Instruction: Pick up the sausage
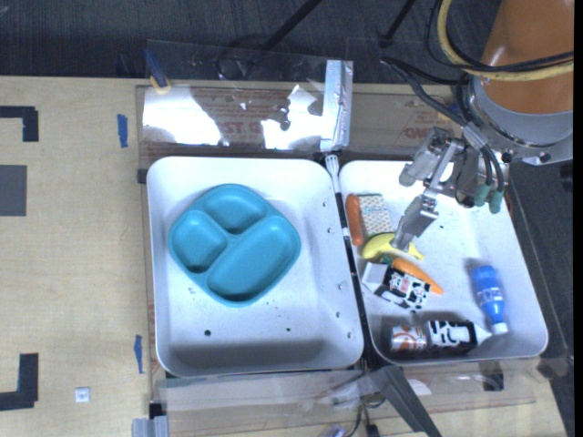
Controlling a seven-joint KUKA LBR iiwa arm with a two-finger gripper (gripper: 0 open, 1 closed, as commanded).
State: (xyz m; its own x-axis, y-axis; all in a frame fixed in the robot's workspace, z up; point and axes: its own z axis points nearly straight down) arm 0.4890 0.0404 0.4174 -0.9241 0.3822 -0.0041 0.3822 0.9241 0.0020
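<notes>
The sausage (352,217) is a short orange-red cylinder lying along the left wall of the right bin (528,271), next to a tan waffle-patterned piece (375,214). My gripper (407,210) hangs over the right bin just to the right of the sausage, apart from it. Its fingers look open: one fingertip (407,240) rests at a yellow banana-like toy (381,247), the other finger (421,166) stands farther back. Nothing is held between them.
An orange carrot-like piece (426,280), a black-and-white packet (404,288), a dark bottle (437,335) and a blue bottle (488,297) also lie in the right bin. The left bin (173,335) holds a blue divided plate (235,241).
</notes>
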